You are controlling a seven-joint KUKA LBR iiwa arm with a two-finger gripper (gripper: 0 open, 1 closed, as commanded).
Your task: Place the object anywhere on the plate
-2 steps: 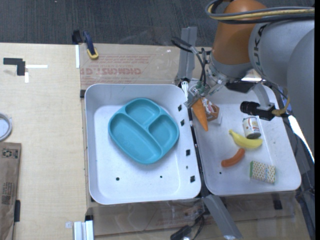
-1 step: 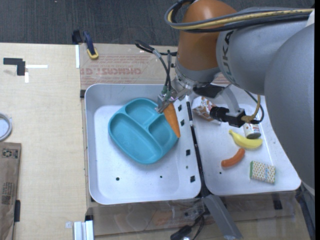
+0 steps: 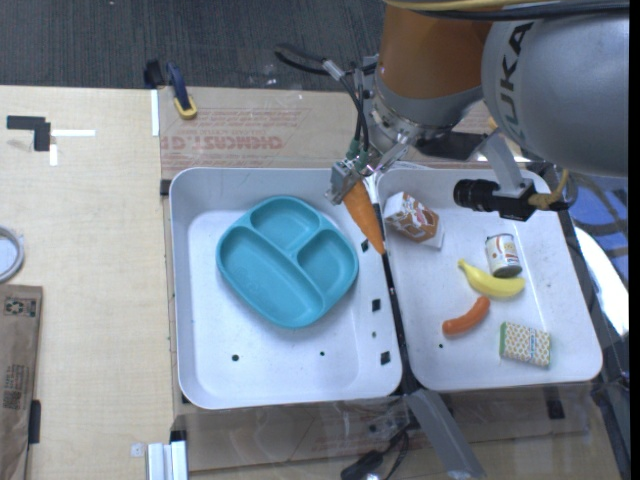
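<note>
Right bin, near edge: a patterned sponge block lies toward the near right corner; a small orange sausage-shaped piece lies just left of it, tilted.

Right bin, middle: a yellow banana, with a small can touching or just behind it.

Right bin, far left part: a crinkled snack packet, close to the wall shared with the left bin.

Left bin, centre: a teal plate with three compartments, set at a slant, nothing on it.

Carrot: orange, pointed end toward the near side, over the dividing wall between the two bins, just right of the plate's far right rim and apart from it. Its thick upper end sits at the tool.

Tool: at the far end of the dividing wall, above the carrot's top end. The fingers appear closed narrowly on the carrot's thick end, so the carrot hangs down from them at a tilt.

Arm: grey with an orange band, comes in over the right bin's far right corner.

Table, far left: a black L-shaped mark and white tape.
</note>
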